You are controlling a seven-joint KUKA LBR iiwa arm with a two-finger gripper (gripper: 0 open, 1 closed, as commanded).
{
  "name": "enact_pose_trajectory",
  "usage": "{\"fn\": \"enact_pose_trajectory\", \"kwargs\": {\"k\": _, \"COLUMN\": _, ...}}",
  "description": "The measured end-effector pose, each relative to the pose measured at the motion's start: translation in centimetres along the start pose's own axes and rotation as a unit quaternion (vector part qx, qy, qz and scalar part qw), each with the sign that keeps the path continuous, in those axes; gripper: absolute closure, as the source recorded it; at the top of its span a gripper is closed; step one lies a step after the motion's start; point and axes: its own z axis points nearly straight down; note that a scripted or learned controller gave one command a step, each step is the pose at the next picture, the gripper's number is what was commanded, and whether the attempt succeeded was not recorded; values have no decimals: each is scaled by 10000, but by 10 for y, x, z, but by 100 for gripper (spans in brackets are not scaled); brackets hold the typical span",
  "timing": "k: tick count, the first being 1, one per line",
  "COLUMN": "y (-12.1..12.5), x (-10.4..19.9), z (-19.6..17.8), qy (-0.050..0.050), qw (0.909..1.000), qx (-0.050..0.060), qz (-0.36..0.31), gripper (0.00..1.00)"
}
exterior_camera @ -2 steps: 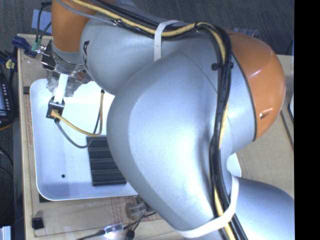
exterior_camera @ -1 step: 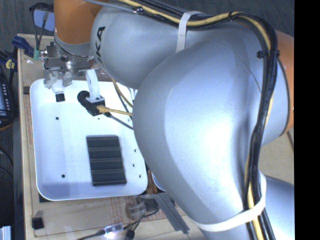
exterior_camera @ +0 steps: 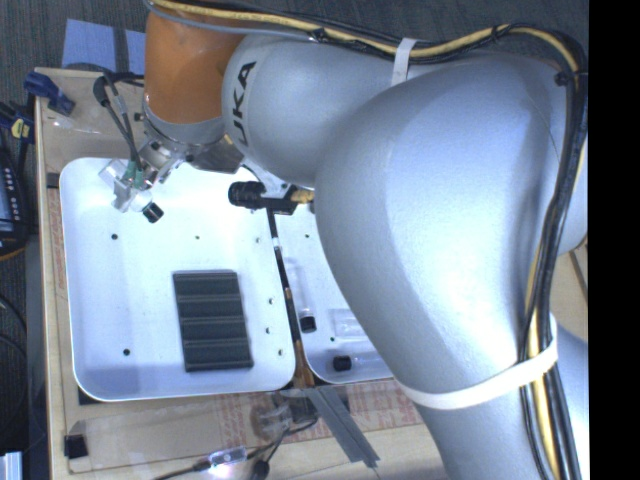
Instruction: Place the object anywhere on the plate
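Note:
A dark ribbed rectangular plate (exterior_camera: 212, 320) lies flat in the left white bin (exterior_camera: 100, 298), toward its near side. My gripper (exterior_camera: 131, 182) hangs over the far left corner of that bin, well up and left of the plate. Something small and pale with a green tint sits at the gripper's tip, and a little black piece (exterior_camera: 152, 211) is just below it. Whether either is a separate object is too small to tell. The grey arm with its orange band (exterior_camera: 190, 58) covers much of the scene.
The right bin (exterior_camera: 335, 353) is mostly hidden under the arm; a small dark item (exterior_camera: 342, 364) and a clear piece (exterior_camera: 348, 322) show in its visible strip. A black rod (exterior_camera: 283, 278) runs along the divide between the bins. Cables and clutter line the bench's left edge.

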Motion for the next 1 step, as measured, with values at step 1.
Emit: {"fn": "enact_pose_trajectory", "kwargs": {"k": 1, "y": -65, "x": 67, "z": 87, "qy": 9, "qw": 9989, "qx": 6, "qz": 463, "gripper": 100}}
